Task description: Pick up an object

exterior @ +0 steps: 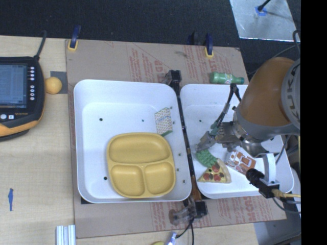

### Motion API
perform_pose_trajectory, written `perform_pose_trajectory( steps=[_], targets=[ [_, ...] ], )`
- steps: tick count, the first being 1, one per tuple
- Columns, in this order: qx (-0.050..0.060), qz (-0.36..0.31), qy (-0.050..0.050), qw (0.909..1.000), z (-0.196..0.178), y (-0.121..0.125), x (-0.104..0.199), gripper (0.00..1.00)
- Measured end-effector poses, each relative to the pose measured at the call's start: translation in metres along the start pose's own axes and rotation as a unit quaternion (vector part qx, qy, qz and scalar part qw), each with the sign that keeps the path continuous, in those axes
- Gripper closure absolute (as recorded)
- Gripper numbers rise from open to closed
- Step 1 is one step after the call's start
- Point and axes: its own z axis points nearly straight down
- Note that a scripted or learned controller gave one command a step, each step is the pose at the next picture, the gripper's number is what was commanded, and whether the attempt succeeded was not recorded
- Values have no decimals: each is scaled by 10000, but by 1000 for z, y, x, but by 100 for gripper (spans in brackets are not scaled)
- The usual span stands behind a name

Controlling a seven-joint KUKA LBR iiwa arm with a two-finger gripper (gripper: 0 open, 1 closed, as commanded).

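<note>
Arm over the right bin, claw low near the toy food.

Reaching in from the right: grey arm (pixel 268 101) with orange band, gripper (pixel 210 139) down inside the right bin (pixel 204 101), just above a green toy (pixel 206 157); finger spread impossible to tell. Beside the green toy, a pizza slice (pixel 215 173) and a small red-and-white packet (pixel 240 160). In the left bin (pixel 87 137), a yellow divided plate (pixel 141 164) and a small patterned packet (pixel 163 120).
</note>
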Motion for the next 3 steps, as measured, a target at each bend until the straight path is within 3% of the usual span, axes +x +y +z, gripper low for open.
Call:
perform_pose_trajectory(
  steps=[1, 2, 3],
  targets=[
    [-8, -9, 0, 10000, 88, 21, -44, 0],
    [-18, 7, 2, 10000, 43, 98, -88, 0],
    [-3, 3, 13, 10000, -1, 54, -45, 0]
  ],
)
